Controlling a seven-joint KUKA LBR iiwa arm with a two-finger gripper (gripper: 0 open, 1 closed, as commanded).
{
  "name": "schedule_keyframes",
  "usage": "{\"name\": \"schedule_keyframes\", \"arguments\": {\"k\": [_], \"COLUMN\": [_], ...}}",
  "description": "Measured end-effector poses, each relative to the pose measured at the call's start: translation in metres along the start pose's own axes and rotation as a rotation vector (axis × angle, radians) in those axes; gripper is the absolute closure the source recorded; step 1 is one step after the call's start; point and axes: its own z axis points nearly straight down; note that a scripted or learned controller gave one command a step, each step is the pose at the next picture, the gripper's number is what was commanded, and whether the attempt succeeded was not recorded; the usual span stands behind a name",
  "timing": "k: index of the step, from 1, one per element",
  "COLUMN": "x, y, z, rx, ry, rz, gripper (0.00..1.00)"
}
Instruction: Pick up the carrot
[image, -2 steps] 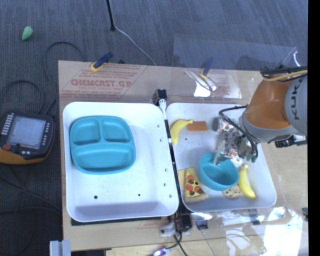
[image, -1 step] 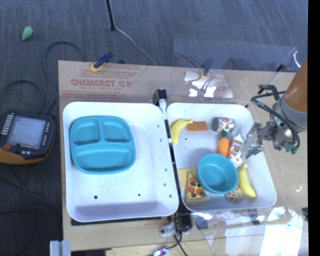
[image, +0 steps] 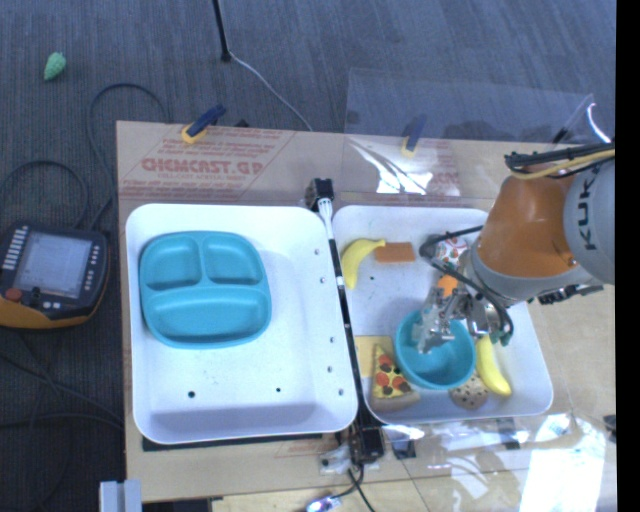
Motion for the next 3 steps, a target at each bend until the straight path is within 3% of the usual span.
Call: {"name": "schedule_keyframes", "arguments": {"k": [1, 2, 3], "x": [0.022, 0.047, 0.004], "y": [0.101, 0.058, 0.116], "z": [-0.08, -0.102, -0.112], "rx": [0.001, 0.006, 0.001], "ry": [-0.01, -0.007, -0.008], "rz": [-0.315, -0.553, -0.348], "gripper": [1.0, 1.0, 1.0]}}
